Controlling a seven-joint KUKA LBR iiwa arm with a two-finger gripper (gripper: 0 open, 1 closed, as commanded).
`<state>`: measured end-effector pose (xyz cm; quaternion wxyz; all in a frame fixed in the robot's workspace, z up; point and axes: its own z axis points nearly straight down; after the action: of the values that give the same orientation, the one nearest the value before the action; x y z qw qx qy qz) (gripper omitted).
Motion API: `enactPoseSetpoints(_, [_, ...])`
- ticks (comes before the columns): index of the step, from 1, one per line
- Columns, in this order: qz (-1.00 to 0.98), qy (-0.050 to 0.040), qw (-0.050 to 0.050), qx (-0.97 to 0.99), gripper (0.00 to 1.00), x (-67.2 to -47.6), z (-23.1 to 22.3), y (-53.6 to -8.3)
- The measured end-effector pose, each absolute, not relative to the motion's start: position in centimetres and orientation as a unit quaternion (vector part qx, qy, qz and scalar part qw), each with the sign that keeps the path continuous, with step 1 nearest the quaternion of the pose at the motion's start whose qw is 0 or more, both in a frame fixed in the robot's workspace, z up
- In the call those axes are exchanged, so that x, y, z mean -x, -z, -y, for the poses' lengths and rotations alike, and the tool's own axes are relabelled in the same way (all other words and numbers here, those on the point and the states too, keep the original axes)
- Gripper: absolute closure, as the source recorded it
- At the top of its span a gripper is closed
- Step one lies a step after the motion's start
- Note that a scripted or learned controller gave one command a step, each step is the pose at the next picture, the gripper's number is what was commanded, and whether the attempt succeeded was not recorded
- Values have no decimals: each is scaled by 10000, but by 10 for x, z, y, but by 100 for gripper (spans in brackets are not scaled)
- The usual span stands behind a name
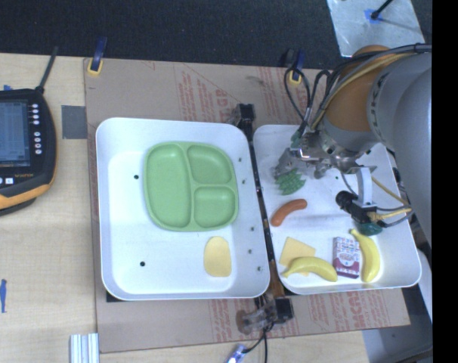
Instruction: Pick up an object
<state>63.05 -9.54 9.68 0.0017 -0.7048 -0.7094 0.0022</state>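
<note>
One green broccoli piece [290, 181] just below the tool [304, 157], right bin [404, 278]

This is a robotics lab or test cell. A grey industrial arm [399, 119] with an orange band and loose bundles of cable reaches over a table [32, 278] of pale wood. A sheet of brown cardboard [176, 89] is clipped to the table, and two shallow white bins [116, 278] sit on it side by side. A teach pendant [17, 153] with a dark screen and an orange casing lies at the left. The things in the bins are plastic toy foods, such as a banana [312, 268] and a sausage [288, 211], and a green divided plate [191, 185]. Dark carpet [176, 13] lies beyond the table.
</note>
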Motion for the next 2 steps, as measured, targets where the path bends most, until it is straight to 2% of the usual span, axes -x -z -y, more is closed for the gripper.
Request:
enactPoseSetpoints(1, [7095, -22, 15, 7047, 0, -633, 93, -92])
enactPoseSetpoints(2, [7089, -23, 15, 7053, 0, -592, 95, -91])
